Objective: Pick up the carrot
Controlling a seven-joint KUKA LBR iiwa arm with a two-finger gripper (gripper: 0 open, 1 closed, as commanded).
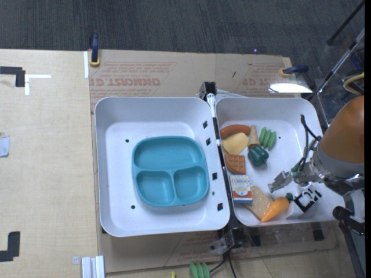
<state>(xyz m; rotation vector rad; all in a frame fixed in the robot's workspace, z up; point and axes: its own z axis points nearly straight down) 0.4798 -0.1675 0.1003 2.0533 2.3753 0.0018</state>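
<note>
Looking down on the bench (46, 213), two white bins sit side by side. The left bin (110, 172) has a blue plate (171, 171) in it, with three parts to the plate. The right bin (290, 114) holds the play food.

The carrot (275, 209) is orange and lies at about 5 o'clock in the right bin, close to the front wall. It lies tilted, with its thin tip toward 8 o'clock and its fat end toward 2 o'clock. Its tip touches a slice of bread (259, 201) that lies just to its left. A small box (240, 189) lies at 9 o'clock from the carrot, next to the bread.

More food is at 11 o'clock from the carrot, along the left side of that bin: a waffle (235, 163), a yellow piece (235, 144), a hot dog (235, 131), a brown stick (253, 136), a green pepper (258, 155) and some green beans (267, 136).

The arm (348, 138) comes in from 3 o'clock. The gripper (282, 181) hangs just above the carrot, at about 12 o'clock from it. Its metal fingers (277, 183) point toward 9 o'clock. Nothing sits between them, and the carrot is not in its hold. I cannot tell how wide the fingers are spread.

Something green (200, 269) lies on the bench at 6 o'clock, outside the bins.
</note>
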